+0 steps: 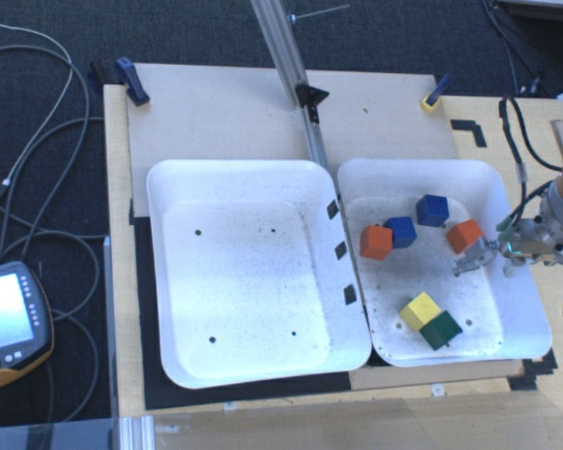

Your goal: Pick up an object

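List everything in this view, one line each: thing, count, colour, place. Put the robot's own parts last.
bins: 2, white, side by side on the bench.
blue blocks: 2, in the right bin's upper part; the second touches an orange block.
orange blocks: 2, right bin; the other near the gripper.
yellow block: 1, right bin's lower part.
green block: 1, against the yellow one.
clamps: 2, blue at the board's top left, yellow at its top right.
pendant: 1, orange and grey, left edge.
metal pole: 1, grey, top centre.
gripper: 1, grey, in the right bin's right side.
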`<state>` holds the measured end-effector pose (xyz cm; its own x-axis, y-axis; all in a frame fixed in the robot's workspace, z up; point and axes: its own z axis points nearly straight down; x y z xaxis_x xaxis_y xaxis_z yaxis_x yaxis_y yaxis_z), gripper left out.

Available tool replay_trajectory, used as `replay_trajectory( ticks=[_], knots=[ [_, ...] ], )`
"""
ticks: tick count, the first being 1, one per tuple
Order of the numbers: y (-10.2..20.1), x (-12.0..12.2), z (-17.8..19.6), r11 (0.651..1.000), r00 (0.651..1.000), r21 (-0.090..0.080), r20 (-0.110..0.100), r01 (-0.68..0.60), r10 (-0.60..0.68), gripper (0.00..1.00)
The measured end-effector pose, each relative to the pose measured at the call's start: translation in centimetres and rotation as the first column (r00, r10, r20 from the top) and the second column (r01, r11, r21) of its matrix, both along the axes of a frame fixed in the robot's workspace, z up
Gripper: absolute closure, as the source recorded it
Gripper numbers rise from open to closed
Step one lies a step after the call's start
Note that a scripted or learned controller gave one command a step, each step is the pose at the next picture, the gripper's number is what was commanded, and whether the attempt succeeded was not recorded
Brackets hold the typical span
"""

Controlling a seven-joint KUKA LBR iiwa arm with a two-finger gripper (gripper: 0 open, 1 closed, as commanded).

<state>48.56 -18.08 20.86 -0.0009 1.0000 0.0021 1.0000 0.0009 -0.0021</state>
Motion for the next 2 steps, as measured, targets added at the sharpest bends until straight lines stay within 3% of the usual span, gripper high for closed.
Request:
replay_trajectory(
  ticks=[1, 2],
  knots=[
    [0.4, 8.3, -11.4, 1.0, 1.0, -0.002, 0.001, -0.003, 0.003, 0.0],
    [1.7, 15.5, -10.9, 1.0, 1.0, -0.003, -0.005, -0.007, 0.007, 0.0]
  ],
)
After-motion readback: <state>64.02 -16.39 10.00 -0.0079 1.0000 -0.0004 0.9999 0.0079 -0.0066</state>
